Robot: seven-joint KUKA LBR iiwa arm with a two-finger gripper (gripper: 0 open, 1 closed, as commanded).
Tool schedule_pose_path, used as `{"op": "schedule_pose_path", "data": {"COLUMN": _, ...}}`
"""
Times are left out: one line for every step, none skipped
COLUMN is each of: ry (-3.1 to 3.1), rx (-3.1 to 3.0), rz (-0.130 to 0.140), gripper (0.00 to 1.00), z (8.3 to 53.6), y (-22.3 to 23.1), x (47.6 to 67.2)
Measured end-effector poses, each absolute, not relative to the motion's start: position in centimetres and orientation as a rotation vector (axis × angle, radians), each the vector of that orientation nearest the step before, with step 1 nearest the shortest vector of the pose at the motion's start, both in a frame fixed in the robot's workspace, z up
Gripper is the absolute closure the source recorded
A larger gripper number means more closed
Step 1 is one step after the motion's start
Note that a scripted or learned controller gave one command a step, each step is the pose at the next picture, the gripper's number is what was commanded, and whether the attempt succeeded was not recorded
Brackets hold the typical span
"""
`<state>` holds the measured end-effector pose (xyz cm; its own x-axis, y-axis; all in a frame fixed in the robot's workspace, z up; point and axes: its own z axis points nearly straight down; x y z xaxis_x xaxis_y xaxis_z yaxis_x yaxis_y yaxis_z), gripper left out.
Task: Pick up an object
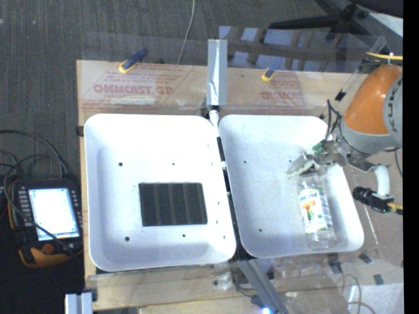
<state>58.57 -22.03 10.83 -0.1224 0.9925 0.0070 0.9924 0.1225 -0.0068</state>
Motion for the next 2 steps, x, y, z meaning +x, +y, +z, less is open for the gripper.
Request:
{"op": "schedule_pose_path", "data": {"ry": -2.392, "rx": -2.044, "rz": -0.017, "gripper": 0.0, "z": 9.33, "y": -21.68, "x": 58.52}}
{"op": "schedule_pose_path", "data": {"ry": -2.396, "rx": -2.047, "rz": -0.018, "gripper": 1.0, "z": 9.81, "y": -21.79, "x": 58.66}}
